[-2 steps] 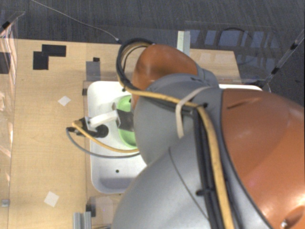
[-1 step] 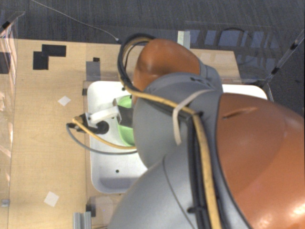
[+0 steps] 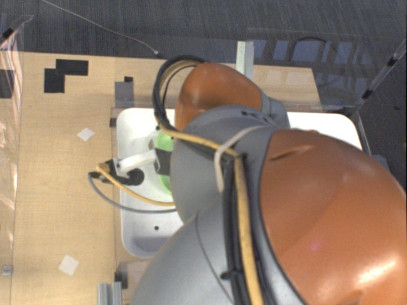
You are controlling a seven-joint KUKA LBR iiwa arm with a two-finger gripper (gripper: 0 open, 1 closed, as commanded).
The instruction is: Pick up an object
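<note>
Gripper (image 3: 162,161) low inside left bin (image 3: 137,234), hidden under grey-and-orange arm (image 3: 254,189); grip state impossible to tell. Probably lowered for a pick attempt. Green object (image 3: 165,142) beside the wrist, partly covered, resting in the same bin; held or not, unclear. Yellow cable (image 3: 127,192) looping over the bin's rim. Right bin (image 3: 331,126) mostly masked by arm.

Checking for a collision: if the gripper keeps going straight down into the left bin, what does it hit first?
Probably the green object beneath the arm, lying in the left bin. The arm hides the gripper, so depth is uncertain.
</note>
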